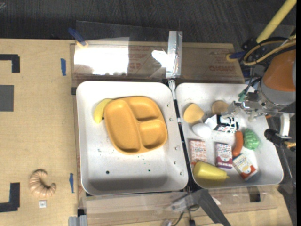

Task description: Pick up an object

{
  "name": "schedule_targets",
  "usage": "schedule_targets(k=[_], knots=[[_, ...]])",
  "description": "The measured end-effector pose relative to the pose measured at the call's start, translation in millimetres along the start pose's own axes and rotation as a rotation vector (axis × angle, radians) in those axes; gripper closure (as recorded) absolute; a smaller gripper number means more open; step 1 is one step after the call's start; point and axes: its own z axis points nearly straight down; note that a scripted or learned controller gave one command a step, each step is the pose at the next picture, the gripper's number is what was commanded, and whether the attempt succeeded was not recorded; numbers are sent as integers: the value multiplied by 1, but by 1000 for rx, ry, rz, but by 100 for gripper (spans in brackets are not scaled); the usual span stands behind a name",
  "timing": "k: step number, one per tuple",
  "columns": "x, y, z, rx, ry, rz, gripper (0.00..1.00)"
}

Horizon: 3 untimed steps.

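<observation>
Objects: loose toy pile in right bin (277, 173), none lifted yet; any of them would do for the pick.
Nearest candidates: tan round piece (219, 107) and black-white item (225, 124), at about 12 o'clock in right bin, just beside end effector.
Other right-bin items: wedge (193, 112) at 10 o'clock, white lump (202, 129) touching it below, carrot (238, 142) and green piece (250, 139) at 3 o'clock, two cartons (198, 150) (223, 154) centre, juice box (244, 166) at 5 o'clock, yellow block (209, 172) at 7 o'clock.
End effector (244, 106): low over right bin at 1 o'clock, coming in from arm (280, 76) at the right; cannot tell whether spread or closed, metal parts blur together; nothing visibly held.
Why there: judged to be lining up on the crowded top cluster, the shortest reach from the arm's side.
Left bin (89, 173): orange tray (135, 124) centre, banana (99, 109) tucked against its 10 o'clock edge; well apart from the arm.
Surface (33, 102): curled tan toy (42, 182) at 8 o'clock, outside both bins, probably out of play.
Risk: items touch each other, so a grab may catch two or slip off a rounded piece.
Progress: early, approach stage, pick not yet made.
</observation>
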Motion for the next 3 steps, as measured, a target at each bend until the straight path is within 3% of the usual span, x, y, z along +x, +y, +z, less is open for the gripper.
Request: schedule_targets(k=[1,2,3], knots=[[-9,-65,7,-28,-4,-67,0],[-7,-97,7,-37,-10,-46,0],[48,-70,25,9,2,-60,0]])
